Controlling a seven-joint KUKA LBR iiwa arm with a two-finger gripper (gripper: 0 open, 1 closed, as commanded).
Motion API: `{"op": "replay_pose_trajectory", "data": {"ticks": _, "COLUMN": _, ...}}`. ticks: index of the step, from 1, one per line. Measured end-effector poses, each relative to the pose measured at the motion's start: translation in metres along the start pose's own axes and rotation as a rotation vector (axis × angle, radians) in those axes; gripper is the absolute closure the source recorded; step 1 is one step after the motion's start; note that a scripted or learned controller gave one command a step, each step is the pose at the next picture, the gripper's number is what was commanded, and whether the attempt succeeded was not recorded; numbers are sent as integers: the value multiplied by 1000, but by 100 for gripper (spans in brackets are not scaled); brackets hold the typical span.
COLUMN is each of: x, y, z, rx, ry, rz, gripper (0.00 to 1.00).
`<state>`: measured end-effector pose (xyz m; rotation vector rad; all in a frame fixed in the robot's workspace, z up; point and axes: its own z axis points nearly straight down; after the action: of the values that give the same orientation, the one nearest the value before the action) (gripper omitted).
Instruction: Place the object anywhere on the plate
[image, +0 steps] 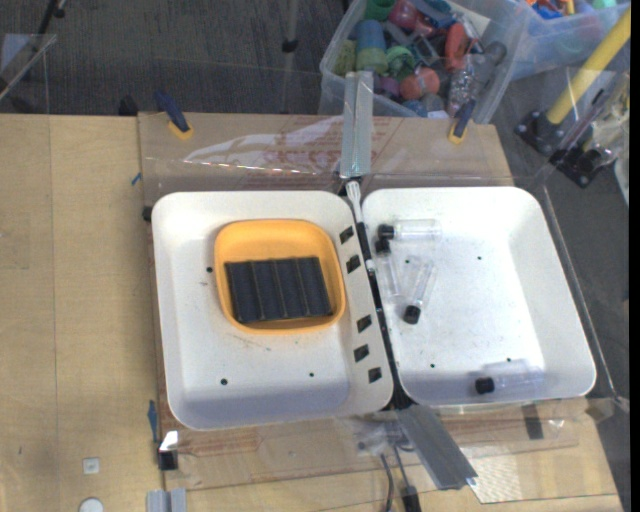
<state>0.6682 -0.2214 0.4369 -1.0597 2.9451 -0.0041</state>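
Observation:
An orange plate (275, 233) with rounded corners lies in the left white bin (260, 372), towards its back. A black ribbed rectangular block (279, 289) rests flat on the plate, covering most of its front half. In the right white bin (495, 290), clear plastic tubes with black caps lie loose. One tube (408, 231) is near the back left corner. Two more tubes (408, 287) lie side by side against the left wall. Another tube (507, 381) sits at the front edge.
A black divider with tabs (362, 300) runs between the two bins. A clear tub of colourful toys (420, 45) stands behind the bench. A metal bracket (356, 125) rises at the back, between the bins.

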Motion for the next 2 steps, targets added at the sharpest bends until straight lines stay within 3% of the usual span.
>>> {"op": "replay_pose_trajectory", "data": {"ticks": 2, "x": 0, "y": 0, "z": 1, "rx": -2, "ry": 0, "rz": -438, "gripper": 100}}
